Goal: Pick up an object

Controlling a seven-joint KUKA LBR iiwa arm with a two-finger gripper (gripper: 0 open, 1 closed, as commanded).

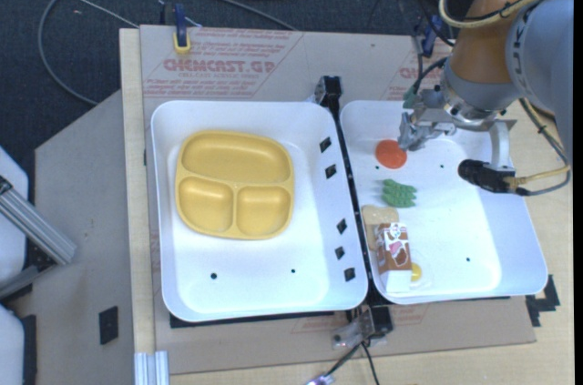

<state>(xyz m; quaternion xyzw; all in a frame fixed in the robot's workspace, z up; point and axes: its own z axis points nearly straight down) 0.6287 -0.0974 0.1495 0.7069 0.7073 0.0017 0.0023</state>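
In the right bin [492, 238] lie three things. A small round orange-red object [392, 156] rests near the bin's far left corner. Just in front of it is a green leafy toy [398, 192], and nearer the front lies a brown and white snack packet [392, 248] with a yellow bit at its lower end. My gripper [413, 137] hangs low over the far part of this bin, just right of and behind the orange-red object, very close to it. Nothing visible is held in it.
The left bin [182, 283] holds a yellow divided plate [235, 183] with three compartments. A black divider with clips [339, 192] runs between the bins. Cardboard [228, 65] lies beneath them, with a blue and yellow clamp [181, 26] at its far edge.
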